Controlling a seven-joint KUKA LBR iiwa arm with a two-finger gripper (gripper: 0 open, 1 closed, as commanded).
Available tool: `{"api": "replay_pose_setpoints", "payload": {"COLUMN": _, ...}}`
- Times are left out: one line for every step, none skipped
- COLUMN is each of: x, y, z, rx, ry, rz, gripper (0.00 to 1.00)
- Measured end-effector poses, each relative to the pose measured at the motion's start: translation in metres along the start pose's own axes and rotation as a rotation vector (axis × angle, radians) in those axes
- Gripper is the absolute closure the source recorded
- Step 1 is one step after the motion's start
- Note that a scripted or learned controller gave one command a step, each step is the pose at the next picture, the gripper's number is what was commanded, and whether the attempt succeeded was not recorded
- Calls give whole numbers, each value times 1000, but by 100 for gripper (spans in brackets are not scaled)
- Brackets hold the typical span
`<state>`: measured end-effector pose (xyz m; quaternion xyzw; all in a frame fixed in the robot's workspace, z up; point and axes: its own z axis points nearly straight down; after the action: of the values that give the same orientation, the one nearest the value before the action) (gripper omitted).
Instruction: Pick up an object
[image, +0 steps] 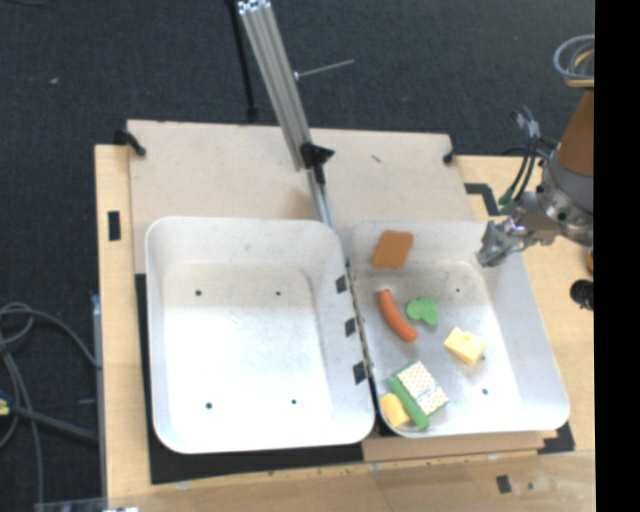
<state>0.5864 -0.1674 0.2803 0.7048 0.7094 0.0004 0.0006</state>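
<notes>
Dark carpet surrounds a pale wooden desk carrying two shallow white bins side by side. From the overhead camera, the left bin sits at nine o'clock of the right bin. Within the right bin: an orange-brown block at twelve o'clock, an orange sausage-shaped piece beside a green piece at centre, a yellow wedge toward four o'clock, and a green-edged patterned block touching a small yellow piece at six o'clock. The jaws hang over the bin's two o'clock rim, gripping nothing; whether they are open I cannot tell
</notes>
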Motion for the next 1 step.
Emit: {"api": "replay_pose_setpoints", "payload": {"x": 62, "y": 3, "z": 8, "rx": 0, "ry": 1, "rz": -1, "gripper": 100}}
